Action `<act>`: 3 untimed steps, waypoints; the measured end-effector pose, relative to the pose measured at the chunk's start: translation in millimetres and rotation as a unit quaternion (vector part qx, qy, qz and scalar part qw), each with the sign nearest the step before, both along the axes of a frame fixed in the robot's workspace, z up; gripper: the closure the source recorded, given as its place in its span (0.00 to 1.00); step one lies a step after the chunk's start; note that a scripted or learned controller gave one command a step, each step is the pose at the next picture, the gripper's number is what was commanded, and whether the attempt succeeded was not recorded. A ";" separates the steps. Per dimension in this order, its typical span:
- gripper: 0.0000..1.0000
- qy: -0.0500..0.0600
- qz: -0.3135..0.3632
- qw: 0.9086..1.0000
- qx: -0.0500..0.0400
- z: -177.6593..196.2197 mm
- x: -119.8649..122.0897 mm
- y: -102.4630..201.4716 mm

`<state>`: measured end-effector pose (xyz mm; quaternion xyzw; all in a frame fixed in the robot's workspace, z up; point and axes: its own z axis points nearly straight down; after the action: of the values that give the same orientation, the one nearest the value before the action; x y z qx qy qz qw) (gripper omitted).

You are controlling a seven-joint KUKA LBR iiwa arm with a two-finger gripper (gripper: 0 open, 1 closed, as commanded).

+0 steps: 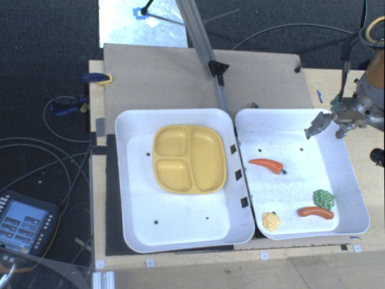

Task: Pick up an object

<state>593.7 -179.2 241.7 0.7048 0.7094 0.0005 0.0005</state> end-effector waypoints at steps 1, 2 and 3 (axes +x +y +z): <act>0.00 0.000 0.000 1.000 0.000 0.1 0.0 0.0; 0.00 0.002 -0.004 1.000 0.000 -56.3 -7.5 -6.4; 0.00 0.003 -0.003 1.000 0.000 -119.1 -6.2 -7.0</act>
<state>587.5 -186.2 122.5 0.7070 0.7072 -0.0011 -0.0015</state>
